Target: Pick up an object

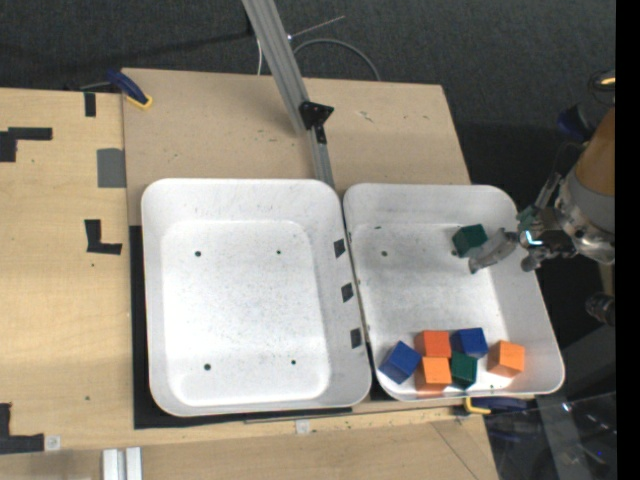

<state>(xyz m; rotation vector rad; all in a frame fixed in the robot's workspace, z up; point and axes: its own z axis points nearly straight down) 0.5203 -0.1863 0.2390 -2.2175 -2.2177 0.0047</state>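
The arm enters from the right edge of the camera view, its orange-banded wrist section showing at the upper right and the grey wrist below it. From there the gripper (492,250) reaches leftward at a slant, roughly level with the upper half of the frame. A grey finger (488,256) stretches out to the left and slightly downward from the wrist body; whether the fingers are parted or closed cannot be made out at this angle
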